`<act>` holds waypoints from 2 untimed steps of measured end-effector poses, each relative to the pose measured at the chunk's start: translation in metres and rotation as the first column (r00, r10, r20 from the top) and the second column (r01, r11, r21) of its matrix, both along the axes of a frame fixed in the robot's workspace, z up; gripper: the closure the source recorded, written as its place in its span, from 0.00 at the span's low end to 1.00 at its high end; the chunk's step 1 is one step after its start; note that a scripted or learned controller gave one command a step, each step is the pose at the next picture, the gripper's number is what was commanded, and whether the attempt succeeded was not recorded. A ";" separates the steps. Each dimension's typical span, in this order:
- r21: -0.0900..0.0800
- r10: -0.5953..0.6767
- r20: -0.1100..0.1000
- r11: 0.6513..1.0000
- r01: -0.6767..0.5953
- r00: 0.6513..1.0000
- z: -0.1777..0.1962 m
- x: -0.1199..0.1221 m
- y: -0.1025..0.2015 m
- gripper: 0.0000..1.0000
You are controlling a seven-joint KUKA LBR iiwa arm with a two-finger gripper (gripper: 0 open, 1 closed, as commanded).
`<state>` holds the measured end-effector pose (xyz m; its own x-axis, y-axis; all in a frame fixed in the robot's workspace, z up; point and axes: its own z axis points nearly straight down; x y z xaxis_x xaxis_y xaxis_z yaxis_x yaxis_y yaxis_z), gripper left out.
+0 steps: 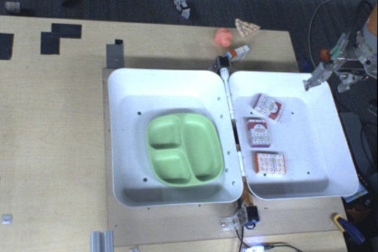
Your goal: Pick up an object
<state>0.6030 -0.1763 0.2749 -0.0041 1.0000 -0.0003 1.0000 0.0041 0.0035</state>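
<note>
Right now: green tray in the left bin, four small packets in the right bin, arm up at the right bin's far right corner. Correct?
Not quite: the camera view shows three packets in the right bin, not four: one tilted at the top, one in the middle, one nearest. The rest stands: the green tray is in the left bin, and the arm is at the right bin's far right corner.

Right bin point(331, 144) edges free — packets point(258, 132) mid-floor
</note>
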 end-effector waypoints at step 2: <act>-0.001 -0.002 0.006 1.000 0.002 1.000 -0.188 -0.106 0.032 0.00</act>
